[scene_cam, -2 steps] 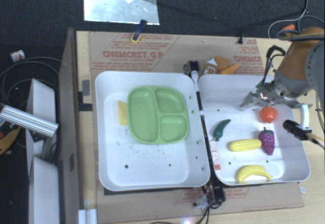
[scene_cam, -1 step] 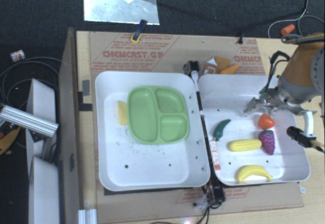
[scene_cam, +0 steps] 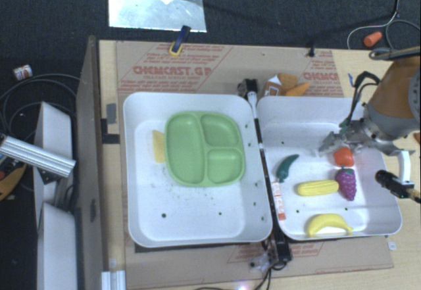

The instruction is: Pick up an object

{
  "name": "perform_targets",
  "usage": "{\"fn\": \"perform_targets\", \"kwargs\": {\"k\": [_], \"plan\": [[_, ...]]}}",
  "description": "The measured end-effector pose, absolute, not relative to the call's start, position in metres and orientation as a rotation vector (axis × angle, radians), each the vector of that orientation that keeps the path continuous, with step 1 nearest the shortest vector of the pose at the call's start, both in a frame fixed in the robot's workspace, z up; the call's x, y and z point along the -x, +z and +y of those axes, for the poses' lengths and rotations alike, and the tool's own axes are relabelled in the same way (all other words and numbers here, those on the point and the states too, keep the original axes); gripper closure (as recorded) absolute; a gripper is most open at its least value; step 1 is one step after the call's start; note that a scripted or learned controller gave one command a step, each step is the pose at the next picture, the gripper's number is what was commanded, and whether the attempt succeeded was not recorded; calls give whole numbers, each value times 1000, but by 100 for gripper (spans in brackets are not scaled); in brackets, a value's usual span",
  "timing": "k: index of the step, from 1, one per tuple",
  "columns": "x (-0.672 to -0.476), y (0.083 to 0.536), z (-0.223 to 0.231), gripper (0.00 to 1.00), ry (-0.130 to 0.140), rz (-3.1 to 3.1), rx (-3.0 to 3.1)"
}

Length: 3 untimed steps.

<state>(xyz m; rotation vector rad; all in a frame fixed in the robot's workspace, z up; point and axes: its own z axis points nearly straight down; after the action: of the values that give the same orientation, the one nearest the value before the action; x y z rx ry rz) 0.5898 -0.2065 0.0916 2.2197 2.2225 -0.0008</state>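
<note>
The right bin (scene_cam: 296, 125) holds several toy foods: a dark green pepper (scene_cam: 287, 166), a yellow corn cob (scene_cam: 317, 187), purple grapes (scene_cam: 346, 183), a banana (scene_cam: 329, 223) near the front wall, and a red-orange tomato (scene_cam: 343, 156). My gripper (scene_cam: 338, 141) reaches in from the right and hangs just above and behind the tomato, close to it. Nothing is visibly held. The grey and orange arm (scene_cam: 398, 101) covers the bin's far right corner.
In the left bin (scene_cam: 141, 170) lies a green divided plate (scene_cam: 204, 148), with a yellow piece (scene_cam: 158, 146) sticking out at its left side. Orange scraps (scene_cam: 289, 87) lie on the cardboard behind the bins. A black part (scene_cam: 393, 183) juts over the right bin's right edge.
</note>
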Motion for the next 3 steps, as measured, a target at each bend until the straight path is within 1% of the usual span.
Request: {"fn": "perform_targets", "kwargs": {"k": [1,2,3], "plan": [[-578,90,-207,0,-1,2223,-2220],[-592,128,-207,0,5,2222,-2212],[-587,87,-206,0,-1,2224,-2219]]}}
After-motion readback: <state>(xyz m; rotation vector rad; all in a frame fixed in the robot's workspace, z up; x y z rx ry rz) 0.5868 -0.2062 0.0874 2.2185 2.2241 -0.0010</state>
